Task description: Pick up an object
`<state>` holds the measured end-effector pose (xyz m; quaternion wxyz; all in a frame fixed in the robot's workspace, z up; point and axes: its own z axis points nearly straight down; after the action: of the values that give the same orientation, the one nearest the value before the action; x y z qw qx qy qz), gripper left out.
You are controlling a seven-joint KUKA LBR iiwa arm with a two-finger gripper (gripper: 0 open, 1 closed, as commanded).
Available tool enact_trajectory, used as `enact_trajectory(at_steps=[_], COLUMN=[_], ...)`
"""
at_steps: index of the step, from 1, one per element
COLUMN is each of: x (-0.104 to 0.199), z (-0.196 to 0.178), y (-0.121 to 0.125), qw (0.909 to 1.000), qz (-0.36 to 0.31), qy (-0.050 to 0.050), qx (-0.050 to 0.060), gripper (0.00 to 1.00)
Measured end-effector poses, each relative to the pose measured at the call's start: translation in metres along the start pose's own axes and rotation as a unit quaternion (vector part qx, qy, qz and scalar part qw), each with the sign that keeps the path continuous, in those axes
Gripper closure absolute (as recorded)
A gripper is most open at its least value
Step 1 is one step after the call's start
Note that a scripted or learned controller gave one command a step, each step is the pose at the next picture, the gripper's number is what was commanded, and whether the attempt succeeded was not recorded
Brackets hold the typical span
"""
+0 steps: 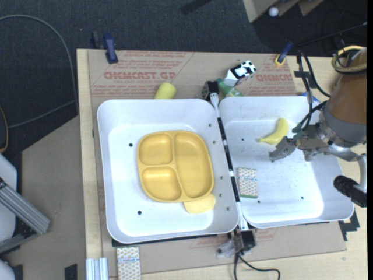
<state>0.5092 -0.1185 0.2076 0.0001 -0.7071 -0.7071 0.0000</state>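
A yellow banana lies in the right bin, near its back middle. My gripper hangs low over that bin, just in front and to the right of the banana, close to it, with nothing seen held. A small green-and-white patterned packet lies at the right bin's left wall. In the left bin sits a yellow divided plate, with a pale yellow piece at its front edge.
Outside the bins, a yellow object and a black-and-white toy rest on the cardboard at the back. Blue clamps hold the board's back edge. Another patterned packet lies at the front.
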Motion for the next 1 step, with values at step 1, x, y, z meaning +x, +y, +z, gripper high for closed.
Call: enact_trajectory(at_steps=[1], x=[-0.0367], z=[0.1240], y=[0.1013], qw=[1.0000], qz=[0.000], qy=[0.000], qx=[0.000], gripper=[0.00])
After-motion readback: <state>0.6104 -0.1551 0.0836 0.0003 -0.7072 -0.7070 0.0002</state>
